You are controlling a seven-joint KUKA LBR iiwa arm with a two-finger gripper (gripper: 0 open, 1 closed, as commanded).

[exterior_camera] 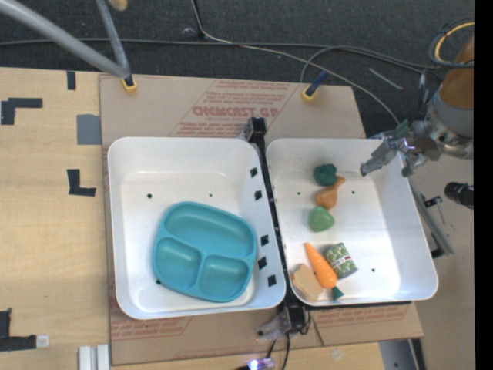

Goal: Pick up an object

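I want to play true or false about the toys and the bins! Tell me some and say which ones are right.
1. The blue tray lies in the left bin. True.
2. The carrot lies in the left bin. False: it lies in the right bin.
3. The gripper is holding the carrot. False: it is over the right bin's far right corner, apart from the toys.
4. The carrot lies near the right bin's front edge. True.
5. The blue tray has three sections. True.
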